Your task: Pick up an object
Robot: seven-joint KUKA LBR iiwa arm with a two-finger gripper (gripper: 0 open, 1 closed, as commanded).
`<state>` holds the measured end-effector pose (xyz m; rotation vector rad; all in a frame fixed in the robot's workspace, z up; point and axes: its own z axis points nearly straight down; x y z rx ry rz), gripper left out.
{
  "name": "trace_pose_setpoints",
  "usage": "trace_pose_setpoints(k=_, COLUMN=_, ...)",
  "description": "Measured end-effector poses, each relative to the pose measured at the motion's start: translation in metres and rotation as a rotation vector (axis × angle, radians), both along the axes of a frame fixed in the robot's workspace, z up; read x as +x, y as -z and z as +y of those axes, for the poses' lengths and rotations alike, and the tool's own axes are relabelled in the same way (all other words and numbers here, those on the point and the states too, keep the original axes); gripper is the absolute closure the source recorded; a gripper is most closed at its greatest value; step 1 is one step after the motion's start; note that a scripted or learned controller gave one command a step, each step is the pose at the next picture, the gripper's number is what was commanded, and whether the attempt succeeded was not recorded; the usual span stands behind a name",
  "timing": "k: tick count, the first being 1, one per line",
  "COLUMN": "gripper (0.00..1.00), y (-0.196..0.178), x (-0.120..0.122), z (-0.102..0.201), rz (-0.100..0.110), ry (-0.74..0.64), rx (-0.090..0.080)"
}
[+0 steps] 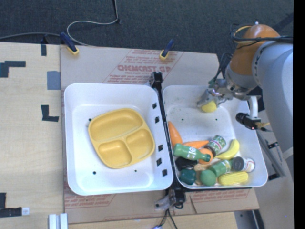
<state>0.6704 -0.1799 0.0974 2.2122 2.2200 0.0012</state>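
Dark grey carpet point(157, 13) runs along the far side, with a black cable point(93, 23) looping across it, and below it a bench point(28, 142) of pale wood lies partly under a sheet of brown cardboard point(190, 66) printed in red. Two yellow-and-blue clamps point(167, 49) sit at the cardboard's far edge.

Two shallow white plastic bins rest side by side on the cardboard. In the left bin point(76, 175) lies a yellow plastic divided plate point(121, 137) with three compartments, turned at an angle.

The right bin point(190, 104) holds a heap of toy food crowded into its near half: an orange carrot point(175, 133), a green bottle point(188, 151), a small labelled can point(217, 143), a yellow banana point(231, 149), a yellow corn cob point(233, 178) and a round green piece point(207, 177), among others that overlap too much to tell apart.

The grey arm point(274, 80) with its orange band point(250, 42) reaches in from the right, over the far right part of this bin. The gripper point(209, 101) points down there, and a small yellow rounded object point(209, 107) sits at the tips of the fingers, well apart from the heap. Whether the fingers are clamped on it or merely touching it cannot be told.
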Motion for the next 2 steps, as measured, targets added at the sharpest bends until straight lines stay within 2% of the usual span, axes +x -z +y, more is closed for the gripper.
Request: trace_pose_setpoints(k=2, gripper=1.00, y=-0.119, x=-0.025, z=0.110, rz=0.005, ry=0.000, rx=0.006)
